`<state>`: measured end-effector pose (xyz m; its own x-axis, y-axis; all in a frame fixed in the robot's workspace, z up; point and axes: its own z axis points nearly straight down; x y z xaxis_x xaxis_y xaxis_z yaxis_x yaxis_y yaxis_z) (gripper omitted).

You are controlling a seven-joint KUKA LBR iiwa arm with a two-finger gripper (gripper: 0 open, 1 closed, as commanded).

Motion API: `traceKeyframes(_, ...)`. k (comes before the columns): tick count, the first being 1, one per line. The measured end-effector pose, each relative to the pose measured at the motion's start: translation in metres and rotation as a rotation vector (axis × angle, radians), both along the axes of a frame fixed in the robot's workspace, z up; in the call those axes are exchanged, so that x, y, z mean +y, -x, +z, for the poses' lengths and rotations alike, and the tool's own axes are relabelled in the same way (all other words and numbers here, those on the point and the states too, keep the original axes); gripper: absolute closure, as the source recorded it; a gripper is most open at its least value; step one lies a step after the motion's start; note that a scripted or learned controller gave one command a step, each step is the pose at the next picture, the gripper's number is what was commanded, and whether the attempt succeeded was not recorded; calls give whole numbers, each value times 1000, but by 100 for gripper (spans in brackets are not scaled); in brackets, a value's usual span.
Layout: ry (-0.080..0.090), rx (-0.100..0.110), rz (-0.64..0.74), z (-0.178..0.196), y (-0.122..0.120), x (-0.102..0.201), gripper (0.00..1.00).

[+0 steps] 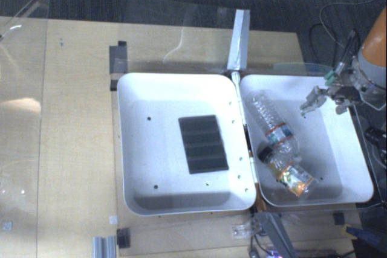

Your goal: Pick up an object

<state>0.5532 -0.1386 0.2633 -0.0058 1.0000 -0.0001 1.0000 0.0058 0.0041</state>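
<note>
wooden counter (72,130) bears two white bins; over the right bin (354,148), the tool (323,101) hangs part-open and empty, seemingly poised above the plastic bottles (277,137).

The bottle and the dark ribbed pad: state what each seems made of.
Bottle: likely clear thin plastic, glossy; the white bin shows through it, and it looks crumpled, with a dark cap. Dark ribbed pad: matte black, maybe rubber or foam; ridges with no shine. Exact material unclear.

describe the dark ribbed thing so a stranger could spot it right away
Of the two white bins, take the left bin. The black ribbed pad lies flat near its middle, alone. It is a dark rectangle, unlike the clear plastic bottles in the other bin.
</note>
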Motion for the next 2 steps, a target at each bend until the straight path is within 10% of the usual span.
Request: traceKeyframes(2, 2, -8, 321, -174, -55, 49, 0)
